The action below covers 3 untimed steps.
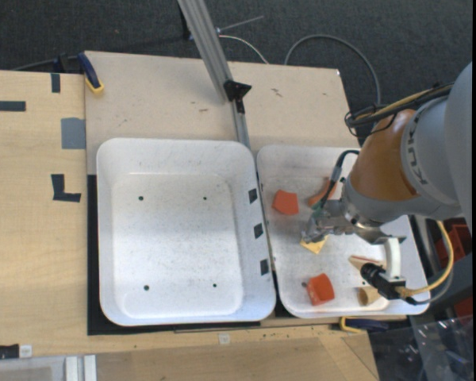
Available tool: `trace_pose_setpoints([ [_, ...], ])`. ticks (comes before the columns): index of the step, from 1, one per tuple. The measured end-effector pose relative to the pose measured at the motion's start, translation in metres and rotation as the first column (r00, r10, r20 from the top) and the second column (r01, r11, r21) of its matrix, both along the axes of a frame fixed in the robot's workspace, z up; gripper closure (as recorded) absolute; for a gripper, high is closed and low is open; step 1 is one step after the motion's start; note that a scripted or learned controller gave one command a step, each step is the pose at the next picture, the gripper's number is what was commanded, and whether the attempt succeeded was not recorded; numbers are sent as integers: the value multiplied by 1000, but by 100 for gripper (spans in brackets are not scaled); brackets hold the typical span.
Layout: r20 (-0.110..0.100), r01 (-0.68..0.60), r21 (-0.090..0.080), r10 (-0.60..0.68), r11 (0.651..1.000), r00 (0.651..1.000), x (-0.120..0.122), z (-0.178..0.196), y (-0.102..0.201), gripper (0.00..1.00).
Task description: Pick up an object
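Observation:
My gripper reaches down into the right bin, its tip right over a small pale yellow piece near the bin's middle. An orange block lies up and to the left of the gripper. A second orange-red block rests near the bin's front edge. A thin orange piece shows beside the wrist, partly hidden by it. A tan stick and a tan lump lie at the right front. The arm covers much of the bin's right side.
The left bin lies beside the right one, sharing a raised divider. A metal pole slants in from the top to the bins' back edge. Cables loop behind the right bin.

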<state>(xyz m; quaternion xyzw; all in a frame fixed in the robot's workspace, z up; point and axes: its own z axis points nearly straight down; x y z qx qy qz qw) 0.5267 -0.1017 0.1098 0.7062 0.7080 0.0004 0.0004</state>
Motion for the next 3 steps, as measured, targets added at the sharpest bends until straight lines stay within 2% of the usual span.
trace_pose_setpoints([
  [3,4,1,-1,-1,1000,1000,4,168,3,100],
])
